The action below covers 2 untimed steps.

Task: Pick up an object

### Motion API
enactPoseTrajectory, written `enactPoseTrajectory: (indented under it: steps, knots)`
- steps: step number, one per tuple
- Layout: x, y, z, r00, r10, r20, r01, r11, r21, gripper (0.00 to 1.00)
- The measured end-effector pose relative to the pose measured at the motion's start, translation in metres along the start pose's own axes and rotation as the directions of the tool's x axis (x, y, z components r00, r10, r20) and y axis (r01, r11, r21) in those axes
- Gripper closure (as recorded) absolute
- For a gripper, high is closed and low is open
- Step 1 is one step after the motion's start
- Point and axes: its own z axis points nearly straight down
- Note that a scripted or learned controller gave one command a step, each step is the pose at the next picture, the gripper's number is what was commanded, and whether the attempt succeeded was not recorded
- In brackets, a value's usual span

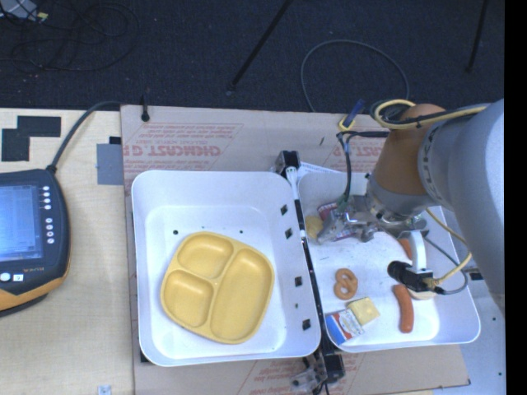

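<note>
My gripper (336, 230) hangs low over the upper left part of the right bin (461, 329). Right by it lie a small reddish item (328, 211) and a yellow piece (312, 227) against the divider; I cannot see whether either is touched. Below the gripper a brown pretzel (345, 283) lies flat. A yellow cheese wedge (363, 311) and a blue, white and red packet (343, 326) sit near the front edge. An orange sausage (404, 309) lies to the right of the wedge. A second orange sausage (406, 246) is partly hidden by the wrist.
The left bin (156, 212) holds a yellow divided plate (217, 285). A pendant with a screen (25, 233) rests on the bench at far left. The grey arm (461, 163) with its orange band covers the right bin's upper right part.
</note>
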Motion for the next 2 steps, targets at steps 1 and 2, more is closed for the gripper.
enactPoseTrajectory:
  steps: [1, 2]
  knots:
    - [0.0147, 0.0353, 0.0007, 1.0, 0.0, -0.001, 0.0, 1.0, 0.004, 0.0]
    - [0.0144, 0.0339, -0.0088, 1.0, -0.003, -0.001, 0.003, 1.0, 0.008, 1.0]
